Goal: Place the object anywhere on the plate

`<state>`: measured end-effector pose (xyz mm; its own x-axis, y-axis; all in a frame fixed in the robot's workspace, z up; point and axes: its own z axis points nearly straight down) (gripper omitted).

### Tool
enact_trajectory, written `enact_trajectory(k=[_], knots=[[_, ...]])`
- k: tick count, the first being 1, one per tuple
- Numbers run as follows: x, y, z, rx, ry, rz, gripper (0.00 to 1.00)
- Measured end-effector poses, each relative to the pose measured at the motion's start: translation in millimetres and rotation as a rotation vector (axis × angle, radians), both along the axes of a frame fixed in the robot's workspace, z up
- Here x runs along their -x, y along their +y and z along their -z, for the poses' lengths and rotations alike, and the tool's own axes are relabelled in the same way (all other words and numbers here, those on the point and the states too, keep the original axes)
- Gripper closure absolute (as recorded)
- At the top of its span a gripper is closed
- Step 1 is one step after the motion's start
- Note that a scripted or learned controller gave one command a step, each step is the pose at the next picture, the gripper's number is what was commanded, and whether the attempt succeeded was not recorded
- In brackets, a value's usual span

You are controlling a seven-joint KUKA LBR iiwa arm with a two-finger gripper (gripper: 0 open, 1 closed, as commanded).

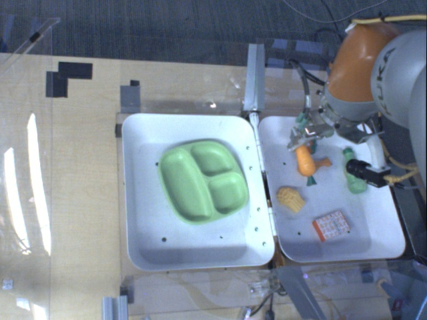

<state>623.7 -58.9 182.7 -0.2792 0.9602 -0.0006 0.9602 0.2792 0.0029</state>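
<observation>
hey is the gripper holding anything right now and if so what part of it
It cannot be told. The gripper sits right over the top end of the orange carrot in the right bin, but the view does not show the carrot between its fingers.

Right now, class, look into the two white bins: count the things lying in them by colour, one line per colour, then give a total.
Green: 2, the divided plate and the green bottle
Orange: 1, the carrot
Yellow: 1, the corn piece
Red and white: 1, the small box
Total: 5
</observation>
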Motion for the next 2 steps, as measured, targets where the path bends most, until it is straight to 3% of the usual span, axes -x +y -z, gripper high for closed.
enact_trajectory(k=[1,2], knots=[[-15.8,91.8,0.0,0.000,-0.001,-0.116,1.00],[20.9,168.7,0.1,0.000,0.001,-0.129,1.00]])
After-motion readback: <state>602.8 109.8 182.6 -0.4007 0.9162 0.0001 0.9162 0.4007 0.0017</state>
